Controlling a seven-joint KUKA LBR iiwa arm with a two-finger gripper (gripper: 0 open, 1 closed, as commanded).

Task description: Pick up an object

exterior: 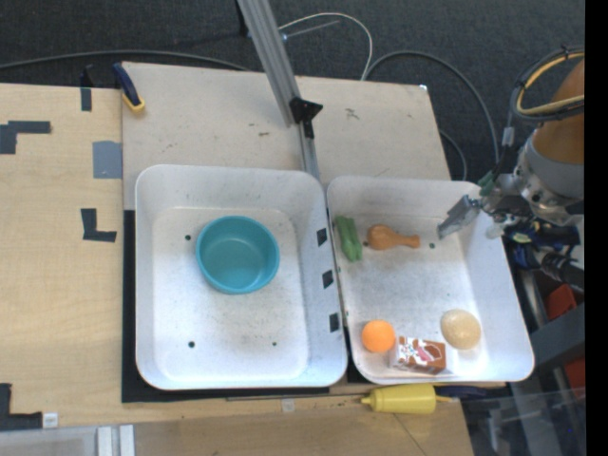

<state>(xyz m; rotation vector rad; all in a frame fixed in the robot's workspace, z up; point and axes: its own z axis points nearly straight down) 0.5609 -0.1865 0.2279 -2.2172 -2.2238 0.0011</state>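
Grey arm entering from the right, orange band above the wrist at the upper right corner. Wrist angled down and leftward. Two-finger gripper (pixel 458 218) at the arm's leftmost end, pointing left and slightly down; dark fingers (pixel 452 222) close together, their gap too small to judge, nothing visible between them.

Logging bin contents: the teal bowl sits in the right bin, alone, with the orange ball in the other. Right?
Not quite. The camera view shows the teal bowl alone in the left bin; the orange ball is in the other, the right bin.
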